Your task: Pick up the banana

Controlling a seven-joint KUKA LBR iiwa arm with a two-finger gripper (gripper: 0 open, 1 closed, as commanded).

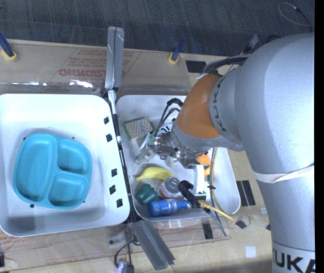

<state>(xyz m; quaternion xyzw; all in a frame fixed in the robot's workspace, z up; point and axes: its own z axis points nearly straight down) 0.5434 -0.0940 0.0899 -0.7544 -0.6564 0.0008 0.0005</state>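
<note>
The yellow banana (153, 173) lies in the right bin (230, 193), near its left wall and towards the front. My gripper (148, 145) hangs over that bin just behind the banana, a little above it, on the end of the grey and orange arm reaching in from the right. Nothing shows between the gripper and the banana, and the two look apart.
A dark green object (146, 194) and a blue bottle (167, 207) sit in front of the banana. A patterned box (137, 128) lies at the bin's back left, and a small orange thing (204, 159) beside the wrist. The left bin (2, 152) holds a blue divided plate (52, 170).
</note>
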